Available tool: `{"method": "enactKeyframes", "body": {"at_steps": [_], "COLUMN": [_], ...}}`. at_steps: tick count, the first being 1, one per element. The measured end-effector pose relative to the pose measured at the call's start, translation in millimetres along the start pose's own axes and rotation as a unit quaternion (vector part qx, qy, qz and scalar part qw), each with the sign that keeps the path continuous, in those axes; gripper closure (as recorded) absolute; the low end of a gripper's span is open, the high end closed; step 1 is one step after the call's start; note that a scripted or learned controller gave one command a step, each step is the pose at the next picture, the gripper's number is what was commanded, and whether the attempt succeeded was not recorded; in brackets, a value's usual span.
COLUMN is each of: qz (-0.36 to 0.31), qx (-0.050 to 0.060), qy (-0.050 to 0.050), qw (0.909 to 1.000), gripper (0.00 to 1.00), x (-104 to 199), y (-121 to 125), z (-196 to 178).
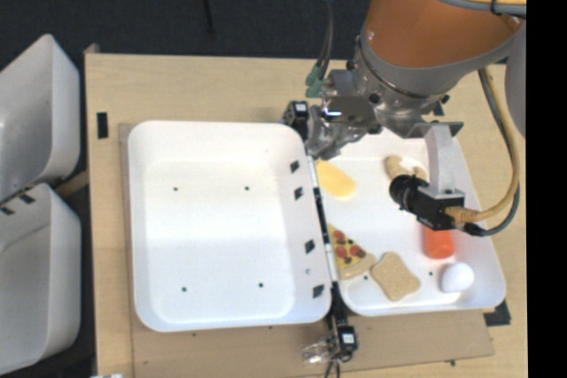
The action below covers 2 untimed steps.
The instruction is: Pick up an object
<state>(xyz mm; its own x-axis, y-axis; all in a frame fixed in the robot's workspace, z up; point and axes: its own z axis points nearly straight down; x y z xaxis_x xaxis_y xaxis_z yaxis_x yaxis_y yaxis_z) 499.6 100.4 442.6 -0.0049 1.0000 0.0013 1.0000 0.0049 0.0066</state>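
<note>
My gripper (330, 137) hangs under the orange-banded wrist at the far left corner of the right bin (483, 297), just above a yellow rounded piece (337, 181). Nothing shows in its grasp. Near the bin's left wall lies a toy pizza slice (347, 250), with a tan bread slice (394, 275) beside it. At the near right corner rests a white egg (456, 277), and an orange-red cylinder (438, 243) stands just behind it. A tan piece (396, 164) is partly hidden by the arm's hardware.
The left bin (213, 217) adjoins the right one along a divider with black clips (314, 217). A black module with a cable (421, 197) juts from the arm over the right bin. White containers (31, 119) stand off the bench's left edge.
</note>
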Motion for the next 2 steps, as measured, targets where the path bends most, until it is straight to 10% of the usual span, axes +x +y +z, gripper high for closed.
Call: {"method": "enactKeyframes", "body": {"at_steps": [1,2], "qz": [0.005,0.0], "qx": [0.008,0.0], "qy": [-0.002,0.0], "qw": [1.0,1.0], "gripper": [1.0,1.0], "x": [-51.7,-29.1], "y": [3.4,10.0], "z": [108.9,21.8]}}
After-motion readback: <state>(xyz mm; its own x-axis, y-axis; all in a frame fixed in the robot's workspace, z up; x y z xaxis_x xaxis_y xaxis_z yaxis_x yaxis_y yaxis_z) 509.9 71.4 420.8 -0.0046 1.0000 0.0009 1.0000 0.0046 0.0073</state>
